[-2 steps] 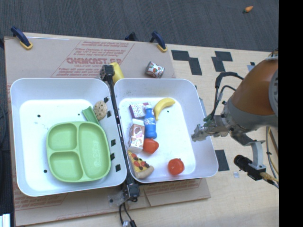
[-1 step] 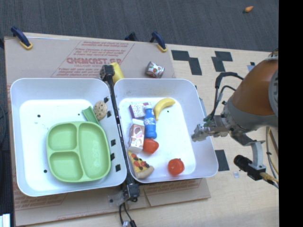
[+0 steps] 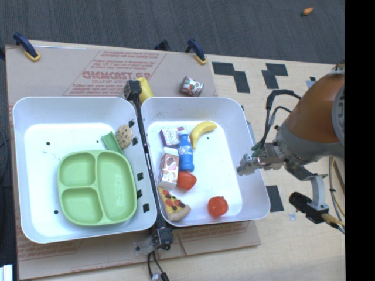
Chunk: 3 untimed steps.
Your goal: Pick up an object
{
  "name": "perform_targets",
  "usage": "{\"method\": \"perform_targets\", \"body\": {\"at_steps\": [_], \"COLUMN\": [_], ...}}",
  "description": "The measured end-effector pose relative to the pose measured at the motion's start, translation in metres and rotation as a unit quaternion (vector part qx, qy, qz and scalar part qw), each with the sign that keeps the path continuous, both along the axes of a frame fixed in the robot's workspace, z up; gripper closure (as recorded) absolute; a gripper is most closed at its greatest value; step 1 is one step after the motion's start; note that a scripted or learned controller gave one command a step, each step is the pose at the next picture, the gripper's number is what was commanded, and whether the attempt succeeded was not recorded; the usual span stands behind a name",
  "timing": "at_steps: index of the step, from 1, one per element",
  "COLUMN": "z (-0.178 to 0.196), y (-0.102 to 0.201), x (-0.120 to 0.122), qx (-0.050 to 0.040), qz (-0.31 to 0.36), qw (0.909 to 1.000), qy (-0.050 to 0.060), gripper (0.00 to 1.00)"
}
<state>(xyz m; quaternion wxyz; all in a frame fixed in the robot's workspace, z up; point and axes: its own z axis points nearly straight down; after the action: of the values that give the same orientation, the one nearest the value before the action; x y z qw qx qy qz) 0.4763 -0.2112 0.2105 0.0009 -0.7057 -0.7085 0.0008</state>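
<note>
Camera view: claw [image 3: 241, 168] over right bin's [image 3: 253, 174] rim.

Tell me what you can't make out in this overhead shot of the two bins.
- Pincer: small and blurred at the right bin's rim, so open or shut is unclear.
- Arm: cut off at the right of the camera view.
- Small cartons: print too small to read.
- Green strip: partly tucked behind the green tray.

Right bin [image 3: 249, 133] holds banana [image 3: 202, 132], bottle [image 3: 185, 153], 2 tomatoes [image 3: 217, 206].
</note>
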Motion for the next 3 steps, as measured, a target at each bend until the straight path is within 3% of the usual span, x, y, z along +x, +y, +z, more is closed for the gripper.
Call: {"method": "perform_targets", "body": {"at_steps": [3], "z": [0.0005], "y": [-0.0001], "x": [0.0001], "qx": [-0.0006], "qz": [0.000], "qw": [1.0000], "qy": [0.000], "gripper": [1.00]}}
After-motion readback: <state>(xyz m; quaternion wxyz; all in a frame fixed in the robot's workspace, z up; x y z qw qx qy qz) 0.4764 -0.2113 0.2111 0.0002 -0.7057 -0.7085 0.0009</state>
